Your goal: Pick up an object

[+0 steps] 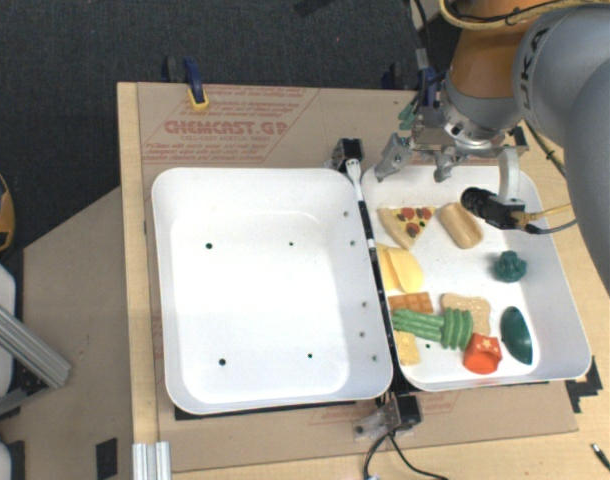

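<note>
Closest to the front rim of the right bin (565, 366) lie a red pepper (482, 354) and, touching it on the right, a dark green oval piece (517, 335). Just left of the pepper a green pod (430, 325) lies across the bin floor, with a slice of toast (468, 306) behind it and an orange cracker (413, 302) at its left end. A yellow cheese wedge (399, 268) sits against the wall shared with the left bin (185, 268). Farther back are a pizza slice (407, 223) and, just beside it, a tan bread roll (462, 226). A small dark green lump (509, 265) lies alone near the right wall.

The gripper (413, 166) hangs over the far end of the right bin, behind the pizza slice and apart from it. Its fingers (385, 161) stand wide, with nothing between them. The grey arm (575, 58) reaches in from the upper right. Both bins rest on a brown board (225, 123).
</note>
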`<act>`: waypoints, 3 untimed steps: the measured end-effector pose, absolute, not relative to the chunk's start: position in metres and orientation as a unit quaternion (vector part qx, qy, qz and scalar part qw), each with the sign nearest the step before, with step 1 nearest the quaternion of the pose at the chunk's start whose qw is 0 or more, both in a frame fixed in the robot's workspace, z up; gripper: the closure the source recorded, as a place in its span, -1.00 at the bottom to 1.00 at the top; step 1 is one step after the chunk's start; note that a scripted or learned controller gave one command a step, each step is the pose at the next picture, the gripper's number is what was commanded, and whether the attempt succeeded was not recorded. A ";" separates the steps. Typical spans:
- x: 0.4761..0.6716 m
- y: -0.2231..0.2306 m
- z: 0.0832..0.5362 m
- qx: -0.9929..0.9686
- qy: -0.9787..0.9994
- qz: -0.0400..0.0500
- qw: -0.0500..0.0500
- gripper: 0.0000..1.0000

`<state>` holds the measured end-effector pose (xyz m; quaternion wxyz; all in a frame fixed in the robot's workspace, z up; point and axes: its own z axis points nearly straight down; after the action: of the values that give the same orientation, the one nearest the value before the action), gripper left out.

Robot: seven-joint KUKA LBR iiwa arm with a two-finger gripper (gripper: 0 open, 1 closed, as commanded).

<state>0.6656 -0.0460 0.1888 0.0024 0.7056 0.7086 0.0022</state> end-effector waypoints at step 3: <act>0.667 0.037 0.215 0.707 0.708 0.002 0.001 -1.00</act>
<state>0.6669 0.0375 0.2150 0.0014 0.7065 0.7077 0.0015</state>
